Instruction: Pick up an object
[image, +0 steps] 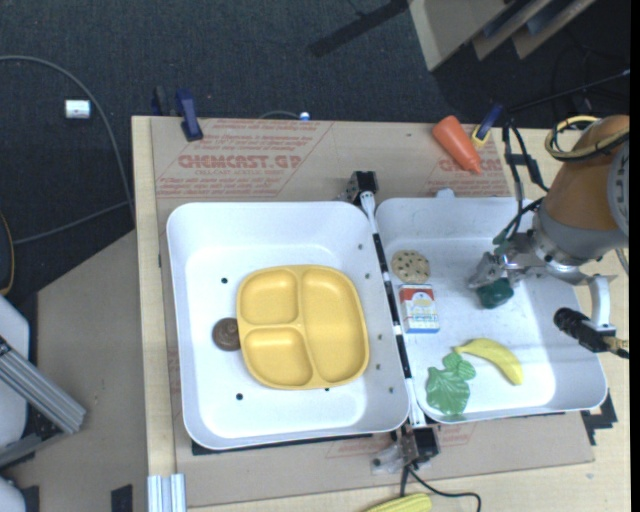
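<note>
**Gripper low over a small green object in the right bin**

The tabletop (300, 150) is pale board printed with red lettering, set on dark carpet; an orange carrot-like piece (458, 143) lies near its far edge; the left bin (190, 300) holds a yellow divided plate (301, 327) with a brown disc (226, 334) beside it. The right bin (570, 385) holds a cookie (410, 265), a small carton (419, 308), a banana (491, 357) and a green leaf (449, 384). The gripper (493, 275) sits over a small dark green object (494, 293); whether its fingers are spread or closed cannot be told.
</note>
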